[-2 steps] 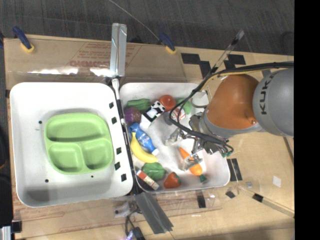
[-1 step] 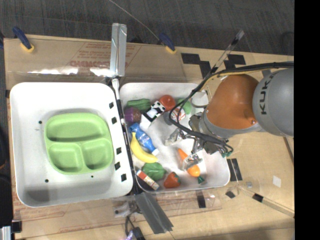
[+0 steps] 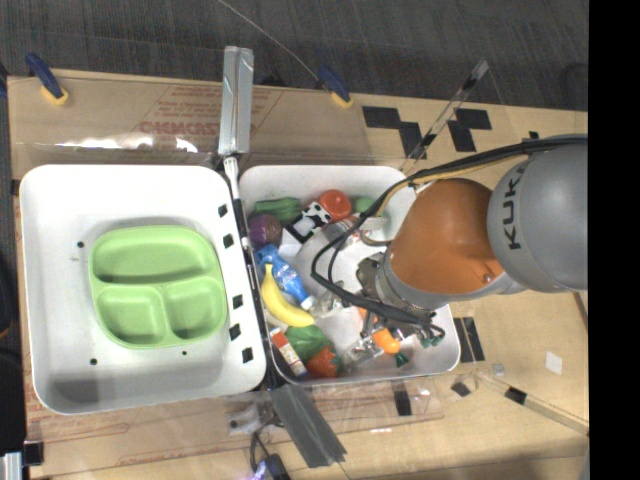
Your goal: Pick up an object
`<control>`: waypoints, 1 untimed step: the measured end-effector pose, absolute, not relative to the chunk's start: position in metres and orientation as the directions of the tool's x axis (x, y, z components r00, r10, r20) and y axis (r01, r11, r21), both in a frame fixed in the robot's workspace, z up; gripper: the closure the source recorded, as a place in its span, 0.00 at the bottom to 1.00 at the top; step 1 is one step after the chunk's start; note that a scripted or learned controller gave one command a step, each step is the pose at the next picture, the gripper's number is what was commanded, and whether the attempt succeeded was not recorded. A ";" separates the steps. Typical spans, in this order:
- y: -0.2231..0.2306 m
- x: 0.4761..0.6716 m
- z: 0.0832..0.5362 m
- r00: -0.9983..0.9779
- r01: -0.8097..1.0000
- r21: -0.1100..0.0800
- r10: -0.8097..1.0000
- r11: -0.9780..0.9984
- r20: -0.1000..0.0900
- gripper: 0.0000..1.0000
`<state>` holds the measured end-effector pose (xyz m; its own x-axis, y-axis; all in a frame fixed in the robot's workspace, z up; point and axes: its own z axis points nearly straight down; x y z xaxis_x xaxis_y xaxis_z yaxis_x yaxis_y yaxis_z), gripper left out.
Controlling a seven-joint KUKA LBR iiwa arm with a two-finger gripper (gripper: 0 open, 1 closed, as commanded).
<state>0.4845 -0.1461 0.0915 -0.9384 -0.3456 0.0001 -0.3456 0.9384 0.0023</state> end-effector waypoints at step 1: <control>-0.145 0.487 0.102 -0.936 -0.353 0.000 -0.353 0.936 -0.003 1.00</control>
